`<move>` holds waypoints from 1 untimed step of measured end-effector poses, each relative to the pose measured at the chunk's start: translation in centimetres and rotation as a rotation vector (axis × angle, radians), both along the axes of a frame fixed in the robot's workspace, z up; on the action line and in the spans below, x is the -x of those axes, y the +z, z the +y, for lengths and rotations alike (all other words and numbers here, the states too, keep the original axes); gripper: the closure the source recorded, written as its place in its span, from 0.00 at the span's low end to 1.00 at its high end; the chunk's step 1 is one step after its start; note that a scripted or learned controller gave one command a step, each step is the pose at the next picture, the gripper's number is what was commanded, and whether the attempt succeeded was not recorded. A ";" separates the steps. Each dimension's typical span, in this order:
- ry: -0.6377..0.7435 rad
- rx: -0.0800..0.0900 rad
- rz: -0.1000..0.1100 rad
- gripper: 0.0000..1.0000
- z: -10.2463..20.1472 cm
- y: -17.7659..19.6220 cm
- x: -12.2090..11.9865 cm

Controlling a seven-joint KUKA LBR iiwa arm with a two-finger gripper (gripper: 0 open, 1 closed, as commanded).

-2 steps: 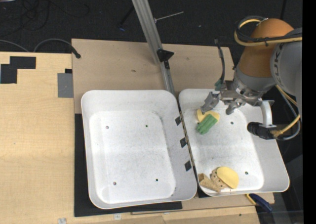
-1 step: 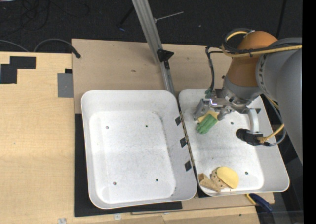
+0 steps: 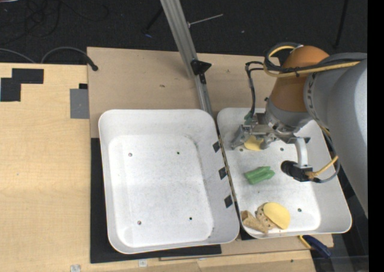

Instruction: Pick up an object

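My gripper (image 3: 253, 135) is low in the right bin (image 3: 336, 220), near its far left corner. A small pale yellow object (image 3: 253, 145) lies right at its tip, partly hidden by it. A green block (image 3: 259, 175) rests on the bin floor a little nearer the camera. At the front edge of the same bin lie a round yellow object (image 3: 276, 214) and a tan piece (image 3: 254, 221) touching it.
The left bin (image 3: 108, 122) stands beside the right one, with black clips (image 3: 223, 172) along the shared rim. A slanted metal rail (image 3: 180, 30) rises behind the bins. The arm's grey body and cables (image 3: 312, 172) overhang the right bin's right side.
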State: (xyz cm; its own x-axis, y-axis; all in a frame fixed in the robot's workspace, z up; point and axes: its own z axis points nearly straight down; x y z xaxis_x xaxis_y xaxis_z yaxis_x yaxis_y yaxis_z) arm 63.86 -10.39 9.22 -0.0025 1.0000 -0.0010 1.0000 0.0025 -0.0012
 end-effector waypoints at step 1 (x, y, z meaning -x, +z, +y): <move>-0.003 -0.001 -0.002 1.00 -0.1 1.1 0.0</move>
State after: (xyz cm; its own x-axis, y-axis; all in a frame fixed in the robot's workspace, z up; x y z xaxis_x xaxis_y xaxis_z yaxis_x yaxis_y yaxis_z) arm 63.91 -10.47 10.36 0.0008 1.0000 -0.0002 1.0000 -0.0008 0.0007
